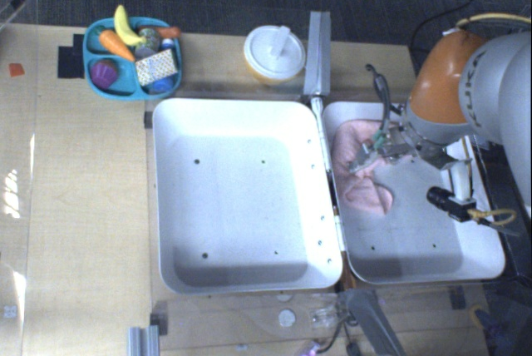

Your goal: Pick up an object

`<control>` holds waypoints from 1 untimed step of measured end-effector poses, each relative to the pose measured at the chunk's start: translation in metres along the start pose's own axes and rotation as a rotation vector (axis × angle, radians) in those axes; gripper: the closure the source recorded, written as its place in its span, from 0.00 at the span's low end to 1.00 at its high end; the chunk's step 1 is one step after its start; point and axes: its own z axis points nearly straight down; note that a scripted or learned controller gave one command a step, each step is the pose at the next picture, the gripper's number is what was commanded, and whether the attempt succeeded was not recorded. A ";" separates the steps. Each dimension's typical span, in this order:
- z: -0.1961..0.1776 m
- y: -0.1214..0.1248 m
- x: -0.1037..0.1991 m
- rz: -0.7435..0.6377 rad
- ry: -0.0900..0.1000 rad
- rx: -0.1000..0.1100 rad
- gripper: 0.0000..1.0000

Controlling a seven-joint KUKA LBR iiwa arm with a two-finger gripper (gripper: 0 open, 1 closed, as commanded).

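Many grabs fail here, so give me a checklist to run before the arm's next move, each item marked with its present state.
1. Pink cloth lies in the right bin: ok.
2. Gripper is over the cloth: ok.
3. Cloth between the fingers: cannot tell.
4. Cloth lifted off the bin floor: not ok, most of it lies flat.
5. Cloth clear of the divider: not ok, it lies close against that wall.

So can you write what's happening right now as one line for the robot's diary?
arm: reaching into right shallow white bin | claw: over crumpled pink cloth | grasp: cannot tell | left shallow white bin: untouched
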 end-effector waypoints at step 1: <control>-0.001 -0.054 -0.007 -0.081 -0.003 -0.002 0.00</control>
